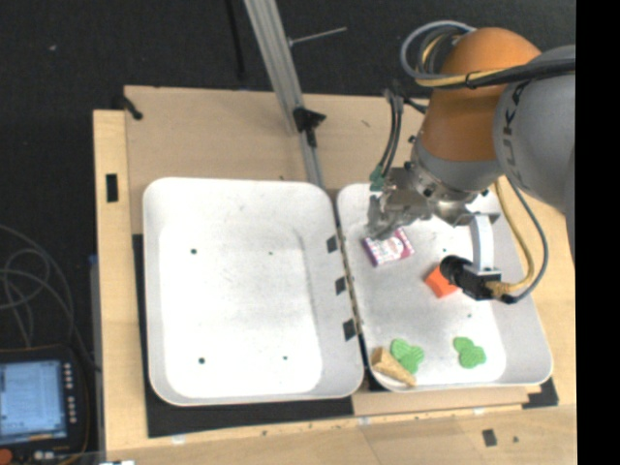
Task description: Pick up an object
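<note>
Purple packet [388, 250]: a purple-and-white packet is lying tilted in the upper left part of the right bin [518, 332], close to the wall it shares with the left bin, and is sitting directly under the jaws.
Jaws [389, 223]: the metal grasping part is hanging over the top edge of the purple packet and seems to be touching it; whether it is open or closed on the packet cannot be told from this slant.
Arm [472, 105]: the grey arm with its orange band is reaching in from the right and bending down over the upper part of the right bin, with grey and yellow cables looping around it.
Orange block [441, 281]: a small orange piece is lying just right of and below the packet, apart from it, beside a black fitting on the cable.
Green pieces: one green object [408, 356] is resting near the lower edge of the right bin, and a second green object [470, 353] is lying to its right, apart from it.
Tan piece [391, 364]: a tan object is lying in the lower left corner of the right bin, touching the first green object.
Left bin [242, 289]: the white bin is sitting beside the right one, their walls meeting.
Desk [203, 134]: the pale wooden surface is carrying both bins.
</note>
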